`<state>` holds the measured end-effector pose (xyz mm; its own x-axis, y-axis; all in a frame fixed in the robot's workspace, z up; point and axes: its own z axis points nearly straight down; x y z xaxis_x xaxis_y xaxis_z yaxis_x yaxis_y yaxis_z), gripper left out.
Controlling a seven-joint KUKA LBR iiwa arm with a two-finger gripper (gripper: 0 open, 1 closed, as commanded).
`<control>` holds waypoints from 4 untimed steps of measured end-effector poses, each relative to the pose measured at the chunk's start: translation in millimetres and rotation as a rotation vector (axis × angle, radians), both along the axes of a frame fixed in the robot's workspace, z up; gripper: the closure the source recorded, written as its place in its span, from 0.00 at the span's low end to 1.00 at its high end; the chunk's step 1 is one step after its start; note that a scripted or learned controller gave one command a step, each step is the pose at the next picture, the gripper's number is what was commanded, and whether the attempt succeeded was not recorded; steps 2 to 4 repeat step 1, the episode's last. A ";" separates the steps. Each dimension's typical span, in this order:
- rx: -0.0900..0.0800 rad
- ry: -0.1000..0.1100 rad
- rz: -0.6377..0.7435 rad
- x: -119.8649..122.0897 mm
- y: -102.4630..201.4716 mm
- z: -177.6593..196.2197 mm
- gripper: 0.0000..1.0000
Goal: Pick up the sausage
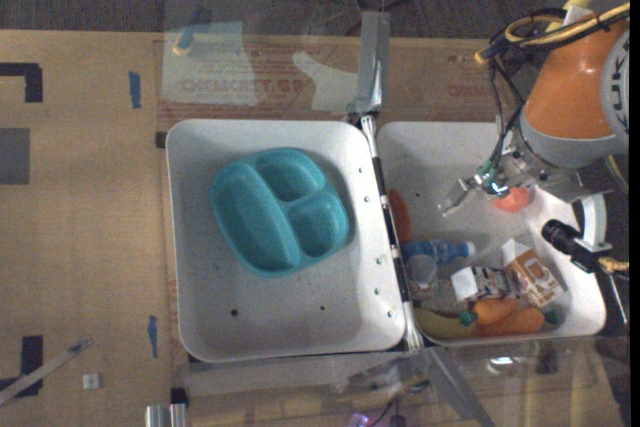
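Arm lowered into the right bin; sausage at that bin's left wall.

You see the arm [575, 100] reaching in from the right, its end effector [478, 190] low over the right bin [430, 150] with fingers spread apart and nothing between them. The sausage [399, 213], reddish-orange, lies to the end effector's left against the divider between the bins, apart from the fingers. A pink-red item [513, 199] sits just right of the end effector. Clutter crowds the bin's front edge; bare floor lies between sausage and fingers. The left bin [200, 295] holds a teal divided plate [280, 208].
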<state>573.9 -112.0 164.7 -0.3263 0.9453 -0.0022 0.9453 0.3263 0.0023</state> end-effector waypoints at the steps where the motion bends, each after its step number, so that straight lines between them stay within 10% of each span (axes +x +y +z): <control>1: -0.001 -0.005 0.280 -30.7 6.2 -59.8 0.00; 4: -0.001 -0.005 0.280 -30.7 6.2 -59.8 0.00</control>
